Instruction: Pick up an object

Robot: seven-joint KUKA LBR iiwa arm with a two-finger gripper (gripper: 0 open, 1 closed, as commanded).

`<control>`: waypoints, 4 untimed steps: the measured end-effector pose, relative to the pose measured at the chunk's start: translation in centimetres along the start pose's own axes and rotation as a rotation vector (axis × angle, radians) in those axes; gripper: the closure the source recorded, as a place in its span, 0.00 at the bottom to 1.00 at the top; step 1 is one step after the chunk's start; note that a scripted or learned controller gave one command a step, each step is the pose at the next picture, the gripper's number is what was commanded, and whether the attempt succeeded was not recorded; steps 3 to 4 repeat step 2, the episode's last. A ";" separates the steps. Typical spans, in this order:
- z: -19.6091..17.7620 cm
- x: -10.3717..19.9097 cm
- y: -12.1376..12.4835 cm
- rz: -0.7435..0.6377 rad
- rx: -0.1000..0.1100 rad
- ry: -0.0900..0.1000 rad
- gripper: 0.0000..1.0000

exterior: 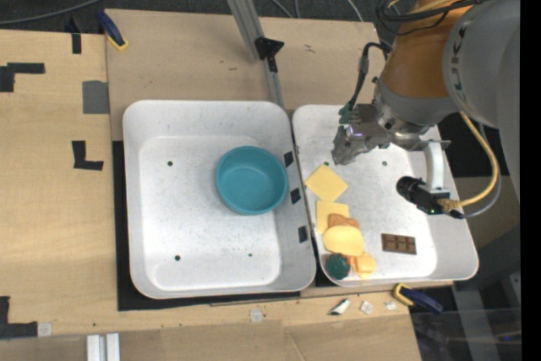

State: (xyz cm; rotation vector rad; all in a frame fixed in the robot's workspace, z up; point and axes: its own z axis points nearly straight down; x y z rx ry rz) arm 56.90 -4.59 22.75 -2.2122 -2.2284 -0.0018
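So the big picture: two white bins side by side on the bench, and the arm (448, 55) comes in from the right over the right bin (452, 266). The left bin (152, 266) just has a teal bowl (250, 179) sitting roughly mid-bin, well apart from where the action is.

All the small stuff is bunched along the left side of the right bin: a flat yellow square (325, 183), another yellow slab (331, 210) touching it below, then an orange-and-yellow lump (343, 236), a little dark green thing (337, 265) at the bottom corner, and a brown chocolate-bar-looking piece (398, 244) off to the right of that pile.

The gripper (345, 150) hangs at the upper-left of that bin, and honestly I can't tell what its jaws are doing, too dark and small.

Key bit: the yellow square lies just below and slightly left of the tips, near but apart. My guess is that's the nearest target, so the move is a short hop toward the camera and down.
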 end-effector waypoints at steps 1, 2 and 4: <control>0.0 5.7 0.6 0.000 0.001 0.000 1.00; -0.4 10.1 1.8 0.001 0.001 0.000 1.00; -0.4 10.1 1.8 0.001 0.001 0.000 1.00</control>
